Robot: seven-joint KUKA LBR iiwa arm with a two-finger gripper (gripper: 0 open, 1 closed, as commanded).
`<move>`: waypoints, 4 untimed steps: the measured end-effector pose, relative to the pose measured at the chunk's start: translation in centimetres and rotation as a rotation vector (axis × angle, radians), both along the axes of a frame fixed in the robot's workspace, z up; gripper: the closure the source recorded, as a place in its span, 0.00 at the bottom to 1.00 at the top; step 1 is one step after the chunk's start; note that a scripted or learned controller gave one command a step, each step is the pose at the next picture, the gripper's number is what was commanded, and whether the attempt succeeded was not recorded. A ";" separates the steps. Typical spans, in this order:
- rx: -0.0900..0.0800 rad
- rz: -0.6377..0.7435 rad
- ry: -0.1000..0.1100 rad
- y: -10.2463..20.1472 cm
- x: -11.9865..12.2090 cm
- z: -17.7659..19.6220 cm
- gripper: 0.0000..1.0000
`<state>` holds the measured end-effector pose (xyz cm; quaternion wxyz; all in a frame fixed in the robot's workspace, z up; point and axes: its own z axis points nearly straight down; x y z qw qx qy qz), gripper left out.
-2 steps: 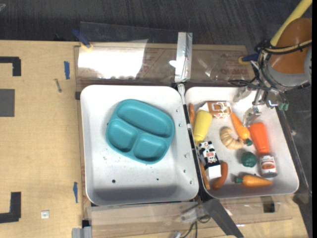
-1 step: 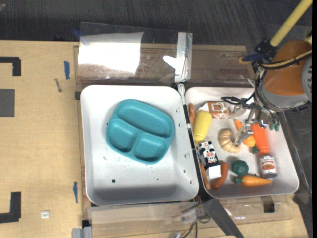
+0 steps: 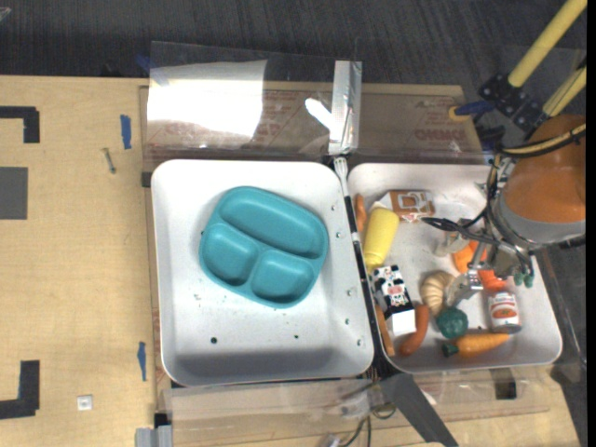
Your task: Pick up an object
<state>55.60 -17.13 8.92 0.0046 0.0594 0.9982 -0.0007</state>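
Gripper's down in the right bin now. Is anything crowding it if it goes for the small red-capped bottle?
The gripper sits just left of the bottle, nothing between them. The bottle is crowded: a carrot lies right below it and a dark green ball to its left.

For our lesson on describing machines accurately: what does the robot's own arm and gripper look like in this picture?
The arm enters from the right as a rounded body with a broad orange band above a grey ring at the wrist. Thin black cables loop out from it on the left. Below sits a small metallic gripper with silver parts and an orange piece close against them. Yellow poles with black clamps stand behind it.
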 end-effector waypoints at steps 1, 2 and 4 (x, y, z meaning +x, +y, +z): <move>-0.005 0.003 -0.017 0.1 0.5 1.3 1.00; 0.000 -0.043 -0.007 0.5 6.5 14.7 1.00; -0.003 -0.041 -0.018 0.7 6.8 16.6 1.00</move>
